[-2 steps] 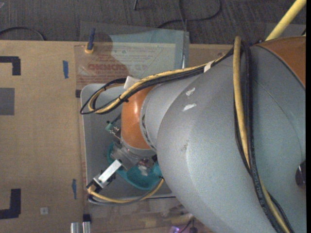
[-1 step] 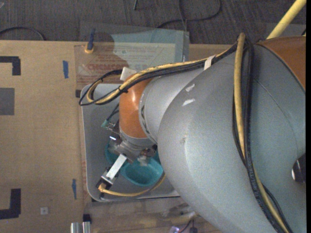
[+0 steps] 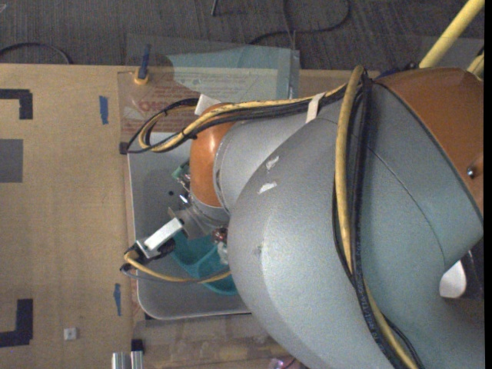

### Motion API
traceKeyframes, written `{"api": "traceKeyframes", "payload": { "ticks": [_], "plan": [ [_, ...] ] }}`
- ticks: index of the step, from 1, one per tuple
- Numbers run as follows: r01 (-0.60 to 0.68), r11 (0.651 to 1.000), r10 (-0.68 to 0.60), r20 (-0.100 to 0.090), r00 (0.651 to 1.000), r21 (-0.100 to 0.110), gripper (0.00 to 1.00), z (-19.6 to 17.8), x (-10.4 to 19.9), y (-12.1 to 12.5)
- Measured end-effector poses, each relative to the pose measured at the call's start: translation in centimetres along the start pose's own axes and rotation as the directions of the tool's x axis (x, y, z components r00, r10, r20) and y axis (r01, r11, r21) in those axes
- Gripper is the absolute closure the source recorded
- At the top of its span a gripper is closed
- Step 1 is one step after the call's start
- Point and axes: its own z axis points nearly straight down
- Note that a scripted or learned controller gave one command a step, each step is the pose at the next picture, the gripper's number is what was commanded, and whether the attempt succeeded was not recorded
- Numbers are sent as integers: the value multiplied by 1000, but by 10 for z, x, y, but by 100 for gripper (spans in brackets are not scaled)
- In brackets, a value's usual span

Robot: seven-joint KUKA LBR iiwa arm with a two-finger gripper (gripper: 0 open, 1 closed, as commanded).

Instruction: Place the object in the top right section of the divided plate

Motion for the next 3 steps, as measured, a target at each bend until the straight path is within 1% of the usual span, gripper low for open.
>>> {"api": "traceKeyframes", "payload": {
  "ticks": [1,2,3],
  "plan": [
    [226,974,-226,0,974,-1,0,-63,80,61],
    [294,956,-294,-4,956,0,0,9,106,78],
    [451,893,-451,-6,893,-8,0,9,95,70]
  ]
}}
